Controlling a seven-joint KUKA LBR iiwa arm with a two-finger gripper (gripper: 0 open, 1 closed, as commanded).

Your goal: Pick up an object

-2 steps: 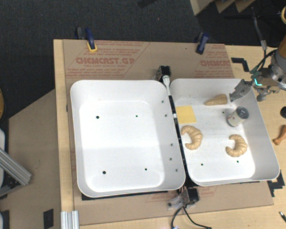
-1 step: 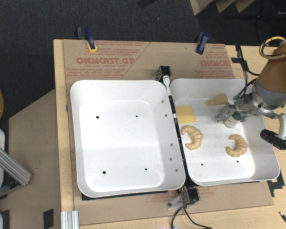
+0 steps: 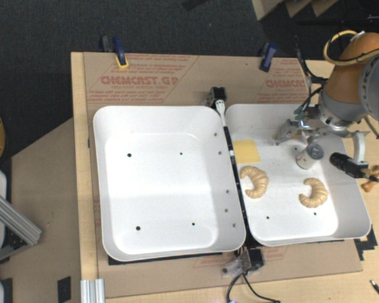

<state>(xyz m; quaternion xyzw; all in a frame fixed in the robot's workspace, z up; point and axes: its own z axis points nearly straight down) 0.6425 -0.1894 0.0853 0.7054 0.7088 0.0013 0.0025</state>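
Note:
Three things lie in the right bin. A flat yellow square rests near its left wall. Just below that square is a tan croissant, and a second croissant lies further right. My gripper hangs over the upper middle of this bin, to the right of the yellow square and above the second croissant. It is apart from all three, and nothing shows in its grasp.
The left bin adjoins the right one along a dark centre seam. Both stand on a cardboard sheet held by clamps at the back. The grey arm enters from the upper right.

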